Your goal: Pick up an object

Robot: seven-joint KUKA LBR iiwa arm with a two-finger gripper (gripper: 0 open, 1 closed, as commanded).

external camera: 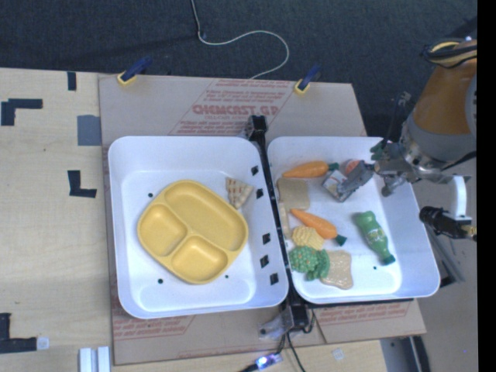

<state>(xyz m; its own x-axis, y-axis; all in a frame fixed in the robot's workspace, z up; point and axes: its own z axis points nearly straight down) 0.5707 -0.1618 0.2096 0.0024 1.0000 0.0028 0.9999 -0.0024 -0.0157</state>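
Note:
The right bin (422, 279) holds several toy foods: an orange carrot (306, 170) at the back, a second carrot (314, 222) in the middle, a green bottle (374, 237) to the right, yellow corn (307, 237), green broccoli (308, 260) and a beige flat piece (339, 270) at the front. My gripper (341, 184) hangs low over the back middle of this bin, just right of the rear carrot and above the second one. A small red item (351, 163) peeks out behind the gripper. Nothing is visibly held.
The left bin (124, 208) carries a yellow divided plate (194, 229) and a small beige wedge (239, 191) near its right wall. A tan slice (294, 194) lies by the divider. The grey and orange arm (442, 107) enters over the right bin's far right corner.

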